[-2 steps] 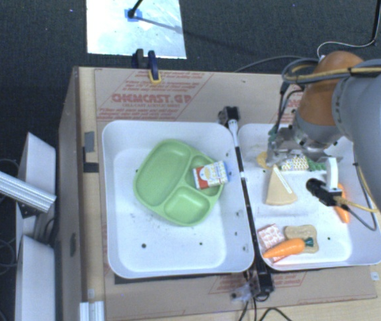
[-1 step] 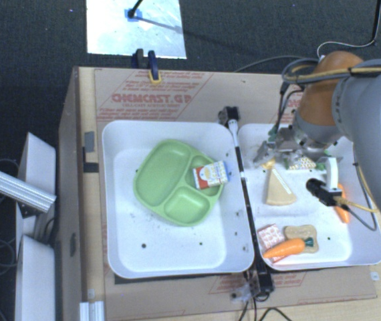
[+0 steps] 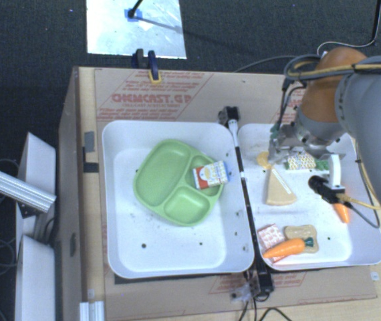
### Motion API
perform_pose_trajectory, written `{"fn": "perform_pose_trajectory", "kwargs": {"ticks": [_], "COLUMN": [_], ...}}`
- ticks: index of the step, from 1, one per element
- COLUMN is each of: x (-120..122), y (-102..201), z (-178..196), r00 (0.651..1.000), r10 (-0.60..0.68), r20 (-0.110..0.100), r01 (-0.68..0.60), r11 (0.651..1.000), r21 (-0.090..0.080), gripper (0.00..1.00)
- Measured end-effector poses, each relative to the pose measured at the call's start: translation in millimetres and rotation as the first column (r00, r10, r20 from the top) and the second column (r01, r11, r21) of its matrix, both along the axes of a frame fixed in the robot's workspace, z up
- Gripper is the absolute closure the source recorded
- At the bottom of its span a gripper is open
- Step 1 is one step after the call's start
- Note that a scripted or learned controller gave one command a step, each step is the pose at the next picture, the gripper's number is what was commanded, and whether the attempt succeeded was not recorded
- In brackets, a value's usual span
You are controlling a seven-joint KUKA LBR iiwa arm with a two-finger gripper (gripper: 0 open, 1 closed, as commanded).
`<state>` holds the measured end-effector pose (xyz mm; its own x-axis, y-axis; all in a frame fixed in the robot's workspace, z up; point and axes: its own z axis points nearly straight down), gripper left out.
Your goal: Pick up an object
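A: Where's the gripper (image 3: 285,154)?
B: Low in the right bin (image 3: 361,246), near its twelve o'clock rim. Jaws: cannot tell.
A: And the wedge (image 3: 277,188)?
B: Just at the gripper's six o'clock, flat on the floor. The carrot (image 3: 285,248) lies farther toward six.

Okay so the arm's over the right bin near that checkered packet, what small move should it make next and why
Probably a short descent straight down. The gripper sits at the back of the right bin, beside the small checkered packet, with the cheese wedge just in front. I can't see anything between its fingers, so lowering onto the packet seems the natural step.
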<state>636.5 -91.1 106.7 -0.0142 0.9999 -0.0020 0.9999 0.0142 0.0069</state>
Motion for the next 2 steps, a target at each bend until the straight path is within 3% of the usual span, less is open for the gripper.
{"fn": "perform_pose_trajectory", "kwargs": {"ticks": [1, 2], "x": [-0.1, -18.2], "y": [0.0, 7.5], "z": [-0.1, -22.4], "r00": [1.0, 1.0], "r10": [0.001, -0.009], "r20": [-0.001, -0.006], "r01": [-0.001, 0.009], "r11": [1.0, 1.0], "r21": [0.0, 0.002], "gripper": [0.0, 0.0]}}
